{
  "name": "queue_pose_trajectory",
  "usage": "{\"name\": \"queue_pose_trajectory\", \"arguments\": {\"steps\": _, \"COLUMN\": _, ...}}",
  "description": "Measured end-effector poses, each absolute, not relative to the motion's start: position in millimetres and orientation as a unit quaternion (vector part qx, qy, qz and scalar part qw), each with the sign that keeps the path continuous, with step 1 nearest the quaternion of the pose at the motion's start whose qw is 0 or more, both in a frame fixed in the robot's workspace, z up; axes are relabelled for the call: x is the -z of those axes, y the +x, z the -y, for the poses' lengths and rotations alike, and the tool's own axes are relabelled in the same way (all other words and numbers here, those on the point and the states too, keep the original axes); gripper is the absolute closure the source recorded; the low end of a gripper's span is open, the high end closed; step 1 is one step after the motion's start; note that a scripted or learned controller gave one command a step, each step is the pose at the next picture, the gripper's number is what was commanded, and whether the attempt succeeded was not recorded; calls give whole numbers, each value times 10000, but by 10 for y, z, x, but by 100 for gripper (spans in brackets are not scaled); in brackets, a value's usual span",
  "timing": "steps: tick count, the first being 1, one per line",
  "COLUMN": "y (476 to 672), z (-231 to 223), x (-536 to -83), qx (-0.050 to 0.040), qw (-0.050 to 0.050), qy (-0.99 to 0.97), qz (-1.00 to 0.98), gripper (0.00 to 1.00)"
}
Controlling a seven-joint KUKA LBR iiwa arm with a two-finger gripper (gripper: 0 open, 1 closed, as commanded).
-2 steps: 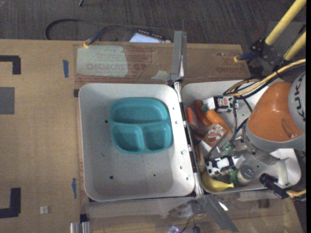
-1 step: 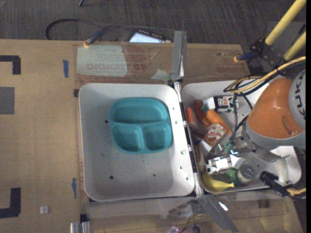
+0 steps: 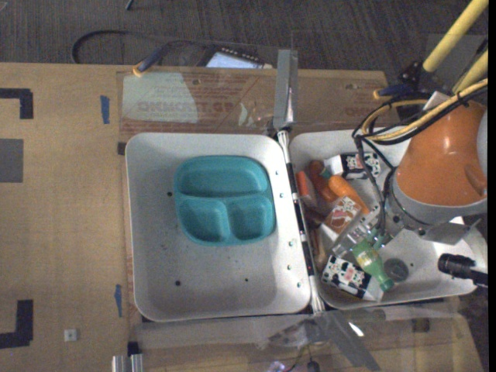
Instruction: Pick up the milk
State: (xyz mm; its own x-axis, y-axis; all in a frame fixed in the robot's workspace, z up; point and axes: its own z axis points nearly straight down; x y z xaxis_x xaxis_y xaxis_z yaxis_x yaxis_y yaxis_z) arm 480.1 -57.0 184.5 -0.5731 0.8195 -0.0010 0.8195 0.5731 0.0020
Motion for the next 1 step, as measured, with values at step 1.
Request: {"name": "queue_pose_trajectory", "arguments": {"steps": 1, "y": 4797, "z": -201, "x": -1845, "qx": -6, "qw": 0, "qy": 3085, "qz": -9512, "gripper": 100}}
